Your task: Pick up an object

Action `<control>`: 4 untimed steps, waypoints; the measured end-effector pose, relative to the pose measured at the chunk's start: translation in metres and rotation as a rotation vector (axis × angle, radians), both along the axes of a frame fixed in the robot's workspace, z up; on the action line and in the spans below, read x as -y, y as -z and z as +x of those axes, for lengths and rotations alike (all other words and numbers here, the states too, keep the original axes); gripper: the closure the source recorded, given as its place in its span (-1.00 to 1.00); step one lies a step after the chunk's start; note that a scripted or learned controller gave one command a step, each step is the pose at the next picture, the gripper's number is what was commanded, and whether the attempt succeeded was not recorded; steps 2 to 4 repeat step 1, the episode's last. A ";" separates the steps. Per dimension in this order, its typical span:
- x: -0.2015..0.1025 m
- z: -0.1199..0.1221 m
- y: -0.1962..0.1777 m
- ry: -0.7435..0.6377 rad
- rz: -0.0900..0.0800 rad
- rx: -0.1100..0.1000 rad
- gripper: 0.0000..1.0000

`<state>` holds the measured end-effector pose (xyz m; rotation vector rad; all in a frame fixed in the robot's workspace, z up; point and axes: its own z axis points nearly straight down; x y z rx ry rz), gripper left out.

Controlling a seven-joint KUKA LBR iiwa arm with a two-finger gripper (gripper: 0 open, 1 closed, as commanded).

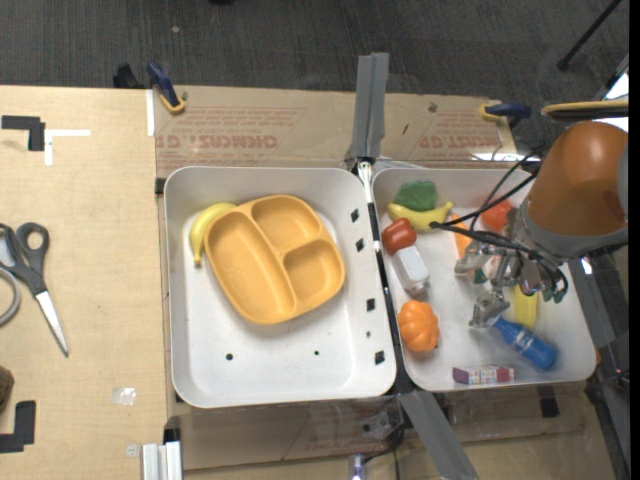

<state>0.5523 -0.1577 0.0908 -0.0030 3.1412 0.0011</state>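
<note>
My gripper (pixel 487 303) is low in the right bin (pixel 440 368); can't tell from here if it's grasping anything. Blue bottle (pixel 526 343) lies just beside it on the bin's front-right side, yellow piece (pixel 525 306) next to that. Orange pumpkin (pixel 419 325) sits at the bin's left wall, white bottle with red cap (pixel 405 253) behind it, yellow banana (pixel 420 213) and green item (pixel 417 193) at the bin's back. Small carton (pixel 484 375) at front edge.

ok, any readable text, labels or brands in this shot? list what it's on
Red print runs along the cardboard sheet behind the bins, upside down from this view; possibly "CHEMICAL GP", too blurred to be sure.
More red print on the same sheet's right part: unreadable.
Small packet at the right bin's front: printed label, too small to read.
</note>
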 end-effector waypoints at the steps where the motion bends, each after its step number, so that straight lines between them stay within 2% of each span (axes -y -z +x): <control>1: -0.035 0.056 -0.001 0.048 0.000 0.003 -1.00; 4: -0.035 0.056 -0.001 0.048 0.000 0.003 -1.00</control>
